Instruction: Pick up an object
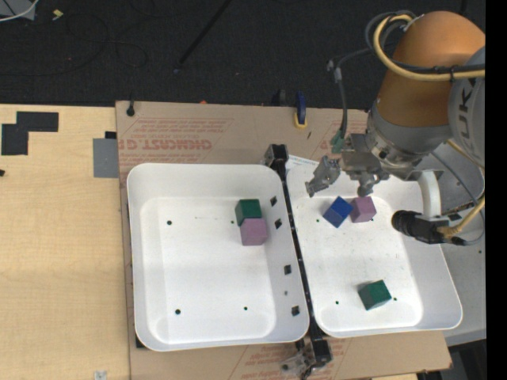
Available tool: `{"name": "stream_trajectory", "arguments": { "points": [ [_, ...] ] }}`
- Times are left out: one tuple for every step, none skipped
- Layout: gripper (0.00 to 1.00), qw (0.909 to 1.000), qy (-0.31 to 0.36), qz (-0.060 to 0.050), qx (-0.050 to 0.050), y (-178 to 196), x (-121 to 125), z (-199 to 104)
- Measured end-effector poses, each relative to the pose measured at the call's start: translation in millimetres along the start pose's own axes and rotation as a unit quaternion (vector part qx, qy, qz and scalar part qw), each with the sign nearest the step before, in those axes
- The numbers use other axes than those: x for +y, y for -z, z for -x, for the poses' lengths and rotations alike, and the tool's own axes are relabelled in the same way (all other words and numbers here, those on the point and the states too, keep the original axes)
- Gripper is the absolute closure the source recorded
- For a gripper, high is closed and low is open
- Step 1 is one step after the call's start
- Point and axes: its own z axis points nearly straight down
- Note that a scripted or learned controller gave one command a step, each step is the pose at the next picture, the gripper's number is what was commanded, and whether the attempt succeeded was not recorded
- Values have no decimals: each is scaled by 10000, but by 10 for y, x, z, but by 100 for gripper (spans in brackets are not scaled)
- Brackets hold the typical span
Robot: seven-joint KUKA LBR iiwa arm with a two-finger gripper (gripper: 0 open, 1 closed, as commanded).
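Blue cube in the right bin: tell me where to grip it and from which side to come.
Grip the blue cube from above, probably across the pair of flat side faces that leaves the purple cube outside the fingers. It sits turned diagonally in the right bin and the purple cube appears to touch its right side, so rotate the gripper to match.

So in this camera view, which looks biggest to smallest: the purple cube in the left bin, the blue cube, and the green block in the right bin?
1. Green block, narrowly
2. Purple cube, close behind
3. Blue cube

The first two look too alike to rank firmly.
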Motion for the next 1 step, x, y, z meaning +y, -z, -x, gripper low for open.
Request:
{"name": "stream_trajectory", "arguments": {
  "points": [
    [0, 10000, -82, -16, -26, -499, -149, 946]
  ]
}}
